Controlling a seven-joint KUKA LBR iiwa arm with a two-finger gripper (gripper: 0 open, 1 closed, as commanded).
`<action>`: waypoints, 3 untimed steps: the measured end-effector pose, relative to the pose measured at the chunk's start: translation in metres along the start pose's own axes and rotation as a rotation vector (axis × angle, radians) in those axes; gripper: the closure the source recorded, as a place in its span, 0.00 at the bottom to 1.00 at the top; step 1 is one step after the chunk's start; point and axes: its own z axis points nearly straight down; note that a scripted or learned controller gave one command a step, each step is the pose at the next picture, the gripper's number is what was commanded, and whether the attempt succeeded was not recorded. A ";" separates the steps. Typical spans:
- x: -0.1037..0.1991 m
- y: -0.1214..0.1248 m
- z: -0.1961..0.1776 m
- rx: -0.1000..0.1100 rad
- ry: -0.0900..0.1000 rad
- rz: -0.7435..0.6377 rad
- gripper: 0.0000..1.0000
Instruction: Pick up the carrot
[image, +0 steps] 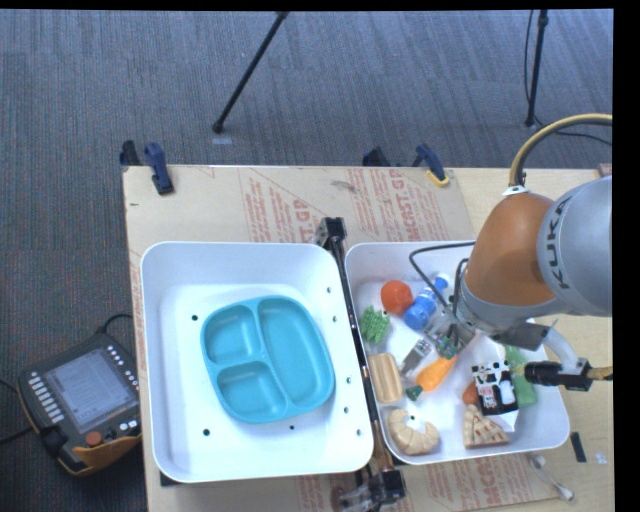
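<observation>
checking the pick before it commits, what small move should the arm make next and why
Probably a short drop straight down, then close. The gripper sits low in the right bin, right over the upper end of the carrot, but nothing shows the carrot between its fingers yet. The orange ball lies clear of it.

The carrot (435, 374) is small and orange (lying tilted, not upright), in the right bin (560, 425) near its middle.

We see a grey arm (585, 245) with KUKA lettering, a rounded orange band (508, 255) (glossy), and thin black cables by the wrist.
</observation>
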 end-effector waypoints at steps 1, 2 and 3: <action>0.049 -0.047 0.000 -0.008 -0.002 0.593 0.00; 0.053 -0.046 -0.005 0.002 0.016 0.591 1.00; 0.049 -0.049 -0.006 0.001 0.004 0.596 0.00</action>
